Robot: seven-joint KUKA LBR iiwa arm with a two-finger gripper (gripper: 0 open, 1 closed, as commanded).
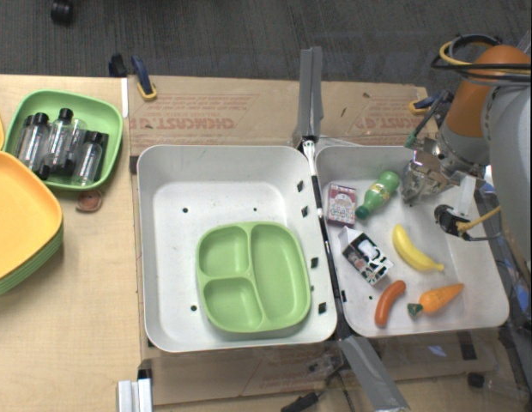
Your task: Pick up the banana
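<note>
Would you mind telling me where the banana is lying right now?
The banana lies in the right bin, near its middle, between the black-and-white packet to its left and the carrot below it.

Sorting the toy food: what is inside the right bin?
The right bin holds a banana, carrot, sausage, green bottle and two small packets. The gripper covers part of its far corner.

one camera looks down aslant over both bins (154,230).
</note>
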